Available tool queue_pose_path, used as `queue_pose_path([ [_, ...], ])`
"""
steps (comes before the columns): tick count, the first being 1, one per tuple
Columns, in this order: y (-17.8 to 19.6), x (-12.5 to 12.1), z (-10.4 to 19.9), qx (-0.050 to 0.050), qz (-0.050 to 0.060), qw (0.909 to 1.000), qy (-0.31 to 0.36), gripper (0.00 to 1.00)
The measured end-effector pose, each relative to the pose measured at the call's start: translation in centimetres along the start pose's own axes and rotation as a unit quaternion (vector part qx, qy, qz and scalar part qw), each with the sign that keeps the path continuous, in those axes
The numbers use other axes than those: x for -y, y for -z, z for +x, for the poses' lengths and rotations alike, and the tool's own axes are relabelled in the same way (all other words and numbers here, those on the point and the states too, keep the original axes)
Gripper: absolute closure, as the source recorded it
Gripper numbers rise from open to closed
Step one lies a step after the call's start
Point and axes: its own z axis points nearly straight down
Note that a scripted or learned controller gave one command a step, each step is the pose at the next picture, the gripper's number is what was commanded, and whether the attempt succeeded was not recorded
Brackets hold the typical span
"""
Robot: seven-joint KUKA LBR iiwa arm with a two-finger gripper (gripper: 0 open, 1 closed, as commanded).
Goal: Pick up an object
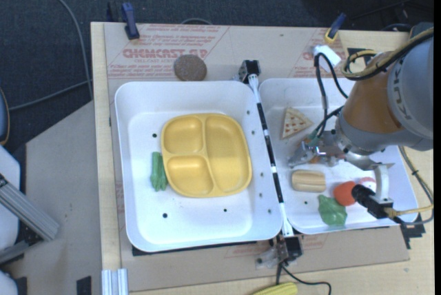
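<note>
Across the middle of the view lies the worktop, a pale board printed with red lettering, carrying two shallow white bins side by side. From three o'clock the grey arm with its orange band reaches over the right bin, wrist cables looping above it. At nine o'clock sits the left bin, and near its centre rests a yellow divided tray with three compartments. Just beside the tray's nine o'clock edge lies a small green leafy piece, touching or nearly touching the tray's rim.

Within the right bin, the pincer hangs low at about the bin's centre; whether its tips are spread or pressed together I cannot tell, as they blur into metal parts. No object can be seen between them. At twelve o'clock from the pincer lies a tan triangular waffle-patterned wedge. At six o'clock from it, close by, lies a beige roll-shaped piece. Toward five o'clock are a green leafy lump and, just beside it, a red-orange round piece, partly covered by a black fitting of the arm.

On the bare worktop at twelve o'clock of the left bin rests a brown disc.
</note>
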Motion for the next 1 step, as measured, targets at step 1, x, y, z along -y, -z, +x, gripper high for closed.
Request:
queue_pose_path([
  [1, -0.01, -0.13, 0.49, 0.0, 0.0, 1.0, 0.0, 0.0],
])
